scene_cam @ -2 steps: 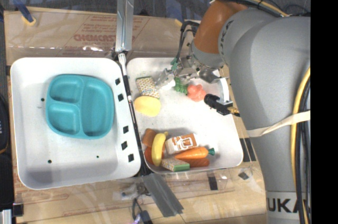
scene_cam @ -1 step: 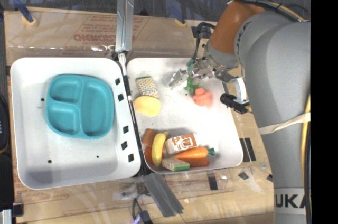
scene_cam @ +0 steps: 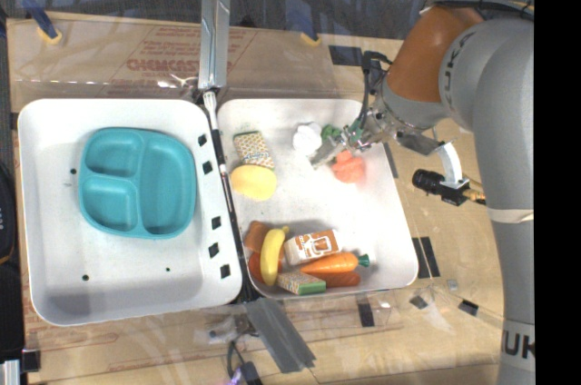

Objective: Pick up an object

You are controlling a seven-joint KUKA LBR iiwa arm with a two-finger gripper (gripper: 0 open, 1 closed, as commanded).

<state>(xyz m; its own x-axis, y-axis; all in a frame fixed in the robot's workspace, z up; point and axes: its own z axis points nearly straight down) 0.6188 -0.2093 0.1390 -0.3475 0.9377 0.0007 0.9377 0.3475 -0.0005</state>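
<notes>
My gripper [scene_cam: 338, 144] hangs low over the far part of the right bin [scene_cam: 399, 229]. It sits between a white crumpled object [scene_cam: 306, 138] on its left and a red-orange soft object [scene_cam: 350, 167] just below and to its right. It looks close to both, and I see nothing lifted. Further left in the same bin lie a yellow lemon [scene_cam: 254, 182] and a patterned can [scene_cam: 253, 149].
Along the right bin's near edge lie a banana [scene_cam: 271, 254], a small carton [scene_cam: 311, 245], a carrot [scene_cam: 334, 263], a brown sausage [scene_cam: 255, 237] and a small box [scene_cam: 301, 284]. The left bin [scene_cam: 54, 283] holds a teal divided plate [scene_cam: 138, 182]. The arm [scene_cam: 472, 74] crosses the right bin's far right corner.
</notes>
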